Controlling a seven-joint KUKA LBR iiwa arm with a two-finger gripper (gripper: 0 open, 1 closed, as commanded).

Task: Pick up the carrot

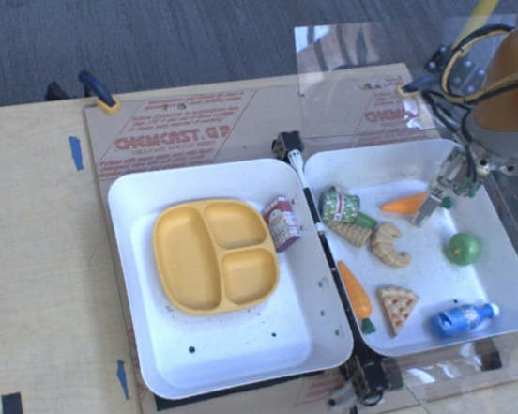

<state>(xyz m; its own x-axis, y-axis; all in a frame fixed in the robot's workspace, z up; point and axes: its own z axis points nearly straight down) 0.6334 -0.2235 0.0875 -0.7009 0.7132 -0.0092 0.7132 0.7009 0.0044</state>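
Your gripper (427,210) is down in the right bin (516,257), up near its far right side, with the arm (500,98) coming in over the bin's upper right corner. The tip sits right at the end of a small orange carrot (402,203) lying flat on the bin floor, touching or very nearly so; whether anything is actually pinched between the tips, you cannot tell from this angle, and the spread of the gripper is just as unreadable.

Note you have two carrots in that bin. The second, longer carrot (355,293) lies along the left wall, green end pointing toward the near edge, well apart from the gripper.

Between them, a green and white can (339,205) lies on its side near the top left, with a pale piece of toy bread (352,229) just below it and a tan curled piece (389,246) beside that. A pizza slice (398,308) sits near the long carrot's lower end, a blue bottle (461,319) lies by the near right corner, and a green apple (462,247) rests just below the gripper.

In the left bin (156,357) you have a yellow divided plate (215,254), and a dark red can (282,223) tilted against its right edge.
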